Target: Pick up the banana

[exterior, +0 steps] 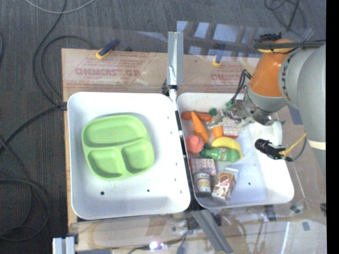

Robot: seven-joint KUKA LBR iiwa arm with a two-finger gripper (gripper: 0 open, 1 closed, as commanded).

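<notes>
Gripper (231, 116) low over the upper part of the right-hand shallow white bin (275, 187), hanging off the grey arm with the orange band (267, 75) that enters from the right. Fingers lost in dark hardware and clutter beneath; cannot tell how far apart they stand, or whether anything sits between them.

Curved yellow banana (226, 143) lies on the floor of the right bin, just below and slightly left of the gripper, near but apart from it as far as visible. Its lower edge touches a green bottle-shaped item with a yellow label (219, 154).

Other contents of right bin, all crowded to its left half:
- long orange carrot (199, 125), slanting down from the upper left corner
- pinkish-red rounded fruit (194, 144), against the left wall, beside the carrot's lower end
- small white packet with red print (230, 128), directly under the gripper
- small round tin with a dark label (203, 183), near the front
- flat pink-brown packet (202, 166), just above the tin
- small carton, brown and white (223, 186), tilted, right of the tin

Black cable connector (268, 148) hangs over the bin's right half.

Left-hand shallow white bin (79, 194) holds a light green three-compartment plastic tray (117, 146), roughly centred.
</notes>
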